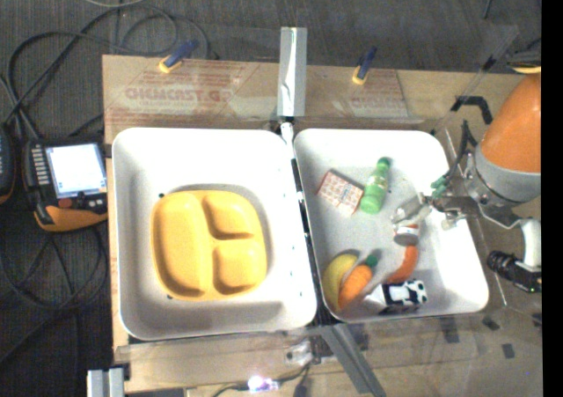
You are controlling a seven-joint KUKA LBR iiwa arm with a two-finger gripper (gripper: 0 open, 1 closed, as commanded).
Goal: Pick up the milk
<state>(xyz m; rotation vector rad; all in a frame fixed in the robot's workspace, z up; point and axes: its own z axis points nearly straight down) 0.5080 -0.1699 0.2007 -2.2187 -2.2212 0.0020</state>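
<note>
1. The milk [405, 294] — a small carton with black-and-white patches — is seen lying at the front edge of the right bin [457, 285], touching or nearly touching the front wall; no writing on it can be read.
2. It is hemmed on its left by a carrot [355, 282] and a banana [337, 271]; an orange-red piece [403, 265] lies just behind it.
3. Open floor is left to the milk's right, toward the bin's corner.
4. Further back lie a green bottle [376, 184] and a pink patterned box [339, 192], lettering illegible.
5. The gripper [412, 216] is placed above the bin's middle right, apart from the milk; whether it is open or closed cannot be told.
6. The left bin [132, 298] holds a yellow divided tray [209, 241].
7. Faint reversed red print is visible on the desk [202, 91] behind — unreadable.
</note>
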